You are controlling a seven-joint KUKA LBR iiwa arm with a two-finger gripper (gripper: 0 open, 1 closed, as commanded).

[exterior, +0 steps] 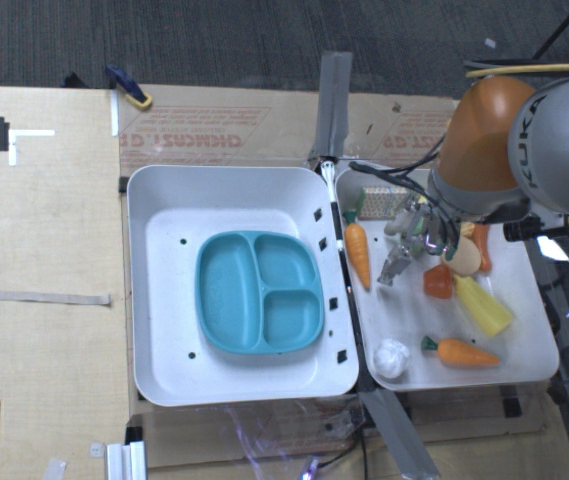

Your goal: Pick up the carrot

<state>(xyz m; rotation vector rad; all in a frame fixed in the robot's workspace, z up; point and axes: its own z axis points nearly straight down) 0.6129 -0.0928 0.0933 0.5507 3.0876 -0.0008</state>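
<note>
Two carrots lie in the right bin (534, 373). One carrot (357, 255) rests along the bin's left wall, green end toward the back. The other carrot (464, 353) lies near the front edge, green end pointing left. My gripper (396, 260) hangs over the bin's middle, a short way right of the left-wall carrot and apart from it. Nothing shows in its grasp. The grey arm with its orange band (484, 133) reaches in from the right and hides the bin's back right part.
A red tomato-like piece (438, 283), a yellow piece (483, 306) and a pale egg-like piece (467, 258) crowd just right of the gripper. A white lump (391, 359) sits at the front left. The left bin (154, 268) holds a teal divided plate (261, 291).
</note>
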